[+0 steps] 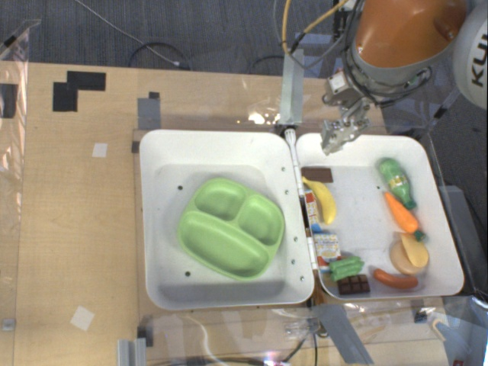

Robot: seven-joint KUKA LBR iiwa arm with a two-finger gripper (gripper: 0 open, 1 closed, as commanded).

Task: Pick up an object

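The banana [323, 198] lay just below the pincer [335, 137], against the bin's [358, 175] left wall; whether the pincer was open I couldn't tell. A finger might have struck that wall, or knocked the brown block [319, 175] beside it.

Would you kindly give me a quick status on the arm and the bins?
Gripper above right bin's far edge, nothing seen in it. Banana, carrot, bottle lying in bin. Green tray in left bin.
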